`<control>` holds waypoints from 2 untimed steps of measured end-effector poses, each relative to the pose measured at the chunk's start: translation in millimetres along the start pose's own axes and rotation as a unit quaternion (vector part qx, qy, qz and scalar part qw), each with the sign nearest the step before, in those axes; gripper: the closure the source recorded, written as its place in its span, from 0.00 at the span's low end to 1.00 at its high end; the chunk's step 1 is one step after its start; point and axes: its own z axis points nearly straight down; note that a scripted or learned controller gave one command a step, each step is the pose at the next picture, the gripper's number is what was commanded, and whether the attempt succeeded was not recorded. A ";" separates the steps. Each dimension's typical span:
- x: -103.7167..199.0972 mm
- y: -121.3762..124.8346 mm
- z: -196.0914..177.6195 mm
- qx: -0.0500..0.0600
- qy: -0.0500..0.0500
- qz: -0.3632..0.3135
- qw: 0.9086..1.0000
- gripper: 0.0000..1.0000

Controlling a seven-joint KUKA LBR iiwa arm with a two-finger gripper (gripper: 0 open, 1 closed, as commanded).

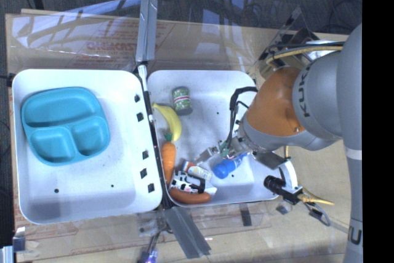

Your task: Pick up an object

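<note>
Now gripper (223, 154) reaching down into right bin (203, 84), sitting just above blue bottle (225, 165), banana (170, 120), carrot (168, 160) lying left of bottle, can (181, 99) further up-left, blue tray (64, 124) resting in left bin (74, 200).

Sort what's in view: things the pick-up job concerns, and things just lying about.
Job:
gripper
blue object right below it
right bin

Lying about:
banana
carrot
green can
sausage
blue divided tray
left bin
</note>
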 end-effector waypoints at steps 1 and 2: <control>-23.1 -29.9 -0.1 -0.001 0.004 0.135 0.991 0.00; -24.7 -30.0 -9.9 0.000 0.002 0.133 0.991 1.00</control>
